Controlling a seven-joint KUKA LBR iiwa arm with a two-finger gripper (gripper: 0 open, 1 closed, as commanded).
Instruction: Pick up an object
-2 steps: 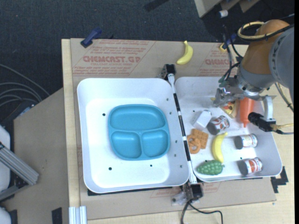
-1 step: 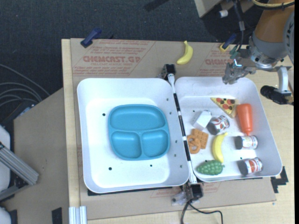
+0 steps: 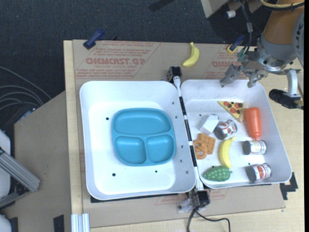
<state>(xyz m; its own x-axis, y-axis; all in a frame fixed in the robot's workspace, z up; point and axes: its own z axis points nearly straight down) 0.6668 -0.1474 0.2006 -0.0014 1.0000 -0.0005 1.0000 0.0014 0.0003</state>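
White plastic bins sitting side by side on the cardboard-covered surface (image 3: 125, 62). Left bin (image 3: 96, 105) holding a blue divided plate (image 3: 143, 135) at its centre. Right bin (image 3: 203, 93) holding the loose objects: pizza slice (image 3: 231, 108) at 12 o'clock of the cluster, orange bottle (image 3: 253, 122) lying at 2 o'clock, white block (image 3: 209, 123) touching a dark round can (image 3: 225, 128) near the middle, waffle (image 3: 204, 145) at 9 o'clock beside the bin's inner wall, banana (image 3: 225, 152) lying just below the can, green grapes (image 3: 216, 174) at 6 o'clock, two small cans (image 3: 254, 147) (image 3: 258, 171) lying toward 4 and 5 o'clock.

Second banana (image 3: 191, 56) resting outside the bins on the surface, at 12 o'clock of the gap between them.

Grey arm with orange band (image 3: 282, 25) reaching in from 2 o'clock. Claw (image 3: 239, 78) hovering over the far rim of the right bin, at 12 o'clock of the pizza slice, fingers (image 3: 228, 78) spreading apart and gripping nothing. All objects lying apart from the claw.
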